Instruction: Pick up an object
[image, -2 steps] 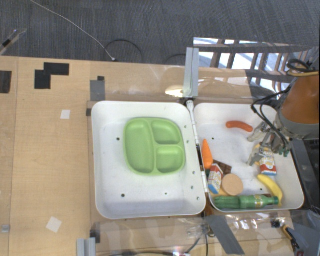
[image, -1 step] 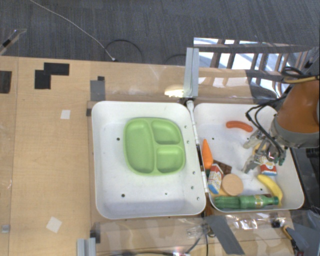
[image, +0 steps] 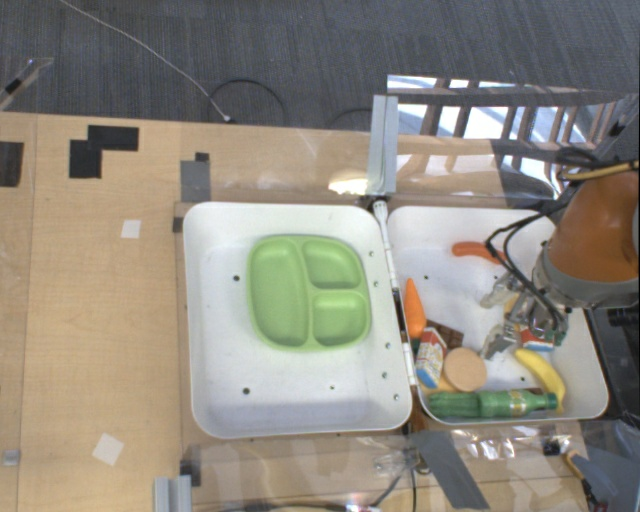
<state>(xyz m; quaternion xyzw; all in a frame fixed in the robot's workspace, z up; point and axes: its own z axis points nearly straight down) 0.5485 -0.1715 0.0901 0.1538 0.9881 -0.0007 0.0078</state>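
Two metal fingers (image: 497, 320) sort of visible under the wrist, but too small and cluttered to tell how far apart or whether anything's pinched between them. Gripper (image: 512, 322) hanging low in the right bin (image: 440, 235), half buried behind cables and the orange band (image: 600, 235). Just beside it: banana (image: 541, 374) toward the near corner, a small red-and-blue thing (image: 537, 343) partly hidden under the fingers, hard to identify. Round tan disc (image: 464, 370) and a little white bottle with a red label (image: 429, 358) a bit left. Green bottle (image: 490, 404) lying flat along the near wall. Carrot (image: 414, 309) against the divider, orange piece (image: 474, 250) farther back. Left bin (image: 215, 395) holding a green divided plate (image: 308, 292), well apart from the arm.
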